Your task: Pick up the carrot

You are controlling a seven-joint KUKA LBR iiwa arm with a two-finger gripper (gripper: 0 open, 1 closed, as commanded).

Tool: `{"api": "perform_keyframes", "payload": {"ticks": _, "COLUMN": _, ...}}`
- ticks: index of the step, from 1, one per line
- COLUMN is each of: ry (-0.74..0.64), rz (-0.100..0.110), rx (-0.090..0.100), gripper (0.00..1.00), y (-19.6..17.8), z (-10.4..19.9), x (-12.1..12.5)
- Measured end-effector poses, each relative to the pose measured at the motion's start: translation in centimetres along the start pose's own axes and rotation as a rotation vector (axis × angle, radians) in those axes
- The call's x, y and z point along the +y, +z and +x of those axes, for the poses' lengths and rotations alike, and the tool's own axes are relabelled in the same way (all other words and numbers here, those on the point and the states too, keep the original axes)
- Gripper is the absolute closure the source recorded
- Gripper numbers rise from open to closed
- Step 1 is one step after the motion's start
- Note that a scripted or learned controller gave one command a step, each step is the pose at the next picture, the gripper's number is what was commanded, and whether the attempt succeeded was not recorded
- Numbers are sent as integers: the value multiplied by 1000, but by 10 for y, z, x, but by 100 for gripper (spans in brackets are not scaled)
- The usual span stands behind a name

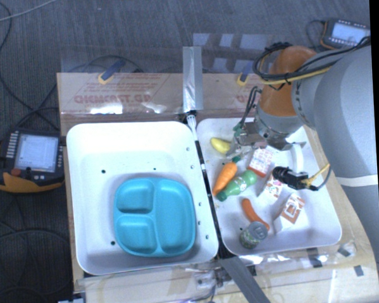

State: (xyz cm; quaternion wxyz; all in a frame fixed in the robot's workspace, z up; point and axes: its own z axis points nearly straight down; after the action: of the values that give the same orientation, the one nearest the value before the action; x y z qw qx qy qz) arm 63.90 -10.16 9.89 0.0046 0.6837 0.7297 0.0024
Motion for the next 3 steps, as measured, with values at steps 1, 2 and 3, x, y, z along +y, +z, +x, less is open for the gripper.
{"api": "perform_keyframes", "payload": {"ticks": 1, "ry": 0, "rz": 0, "rx": 0, "gripper": 0, "y": 0, "z": 0, "x": 0}}
{"api": "perform_keyframes", "payload": {"ticks": 2, "ry": -189, "rz": 2, "rx": -3, "gripper": 0, "y": 10, "z": 3, "x": -4}}
{"api": "perform_keyframes", "payload": {"ticks": 3, "ry": -189, "rz": 2, "rx": -2, "gripper": 0, "y": 10, "z": 3, "x": -4}}
